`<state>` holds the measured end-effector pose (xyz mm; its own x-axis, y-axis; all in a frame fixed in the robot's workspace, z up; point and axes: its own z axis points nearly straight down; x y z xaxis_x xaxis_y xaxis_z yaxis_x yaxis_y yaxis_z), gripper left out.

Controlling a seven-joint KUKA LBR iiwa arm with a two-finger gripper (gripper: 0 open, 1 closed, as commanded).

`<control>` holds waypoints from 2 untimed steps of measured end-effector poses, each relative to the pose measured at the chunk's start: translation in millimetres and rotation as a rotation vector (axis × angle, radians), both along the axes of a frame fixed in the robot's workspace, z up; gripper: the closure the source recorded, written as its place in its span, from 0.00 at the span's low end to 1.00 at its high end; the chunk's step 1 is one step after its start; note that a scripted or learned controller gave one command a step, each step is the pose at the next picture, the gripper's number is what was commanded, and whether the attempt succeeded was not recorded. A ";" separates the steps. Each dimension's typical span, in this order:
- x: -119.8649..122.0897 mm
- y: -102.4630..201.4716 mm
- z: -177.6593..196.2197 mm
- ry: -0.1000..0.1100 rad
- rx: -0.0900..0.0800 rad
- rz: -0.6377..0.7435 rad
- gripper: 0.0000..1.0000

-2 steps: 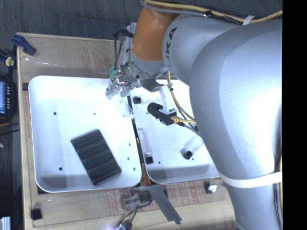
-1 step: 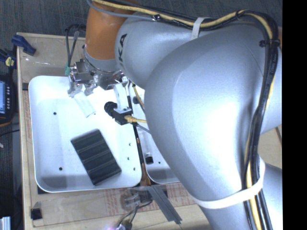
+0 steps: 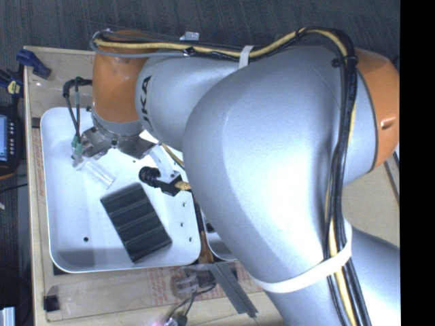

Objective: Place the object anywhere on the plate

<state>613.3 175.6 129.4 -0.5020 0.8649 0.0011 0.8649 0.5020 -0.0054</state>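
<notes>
A dark ribbed rectangular slab lies flat and slanted in the near half of the left bin. My gripper hangs over the bin's far left part, up and to the left of the slab and apart from it. Its tip is pale and see-through against the white floor, and I see nothing that it clearly holds. A small dark speck rests on the bin floor left of the slab. The big grey arm hides the bin's right side.
A black cable plug juts from the wrist just above the slab's far end. A sliver of the right bin peeks out under the arm. Blue clamps sit at the bench's far left corner.
</notes>
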 end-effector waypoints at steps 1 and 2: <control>40.3 31.6 17.2 -0.005 0.001 -0.351 1.00; 42.2 37.9 52.0 -0.006 0.002 -0.056 1.00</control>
<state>655.5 213.6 181.4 -0.4532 0.8914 0.0000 0.8914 0.4532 0.0007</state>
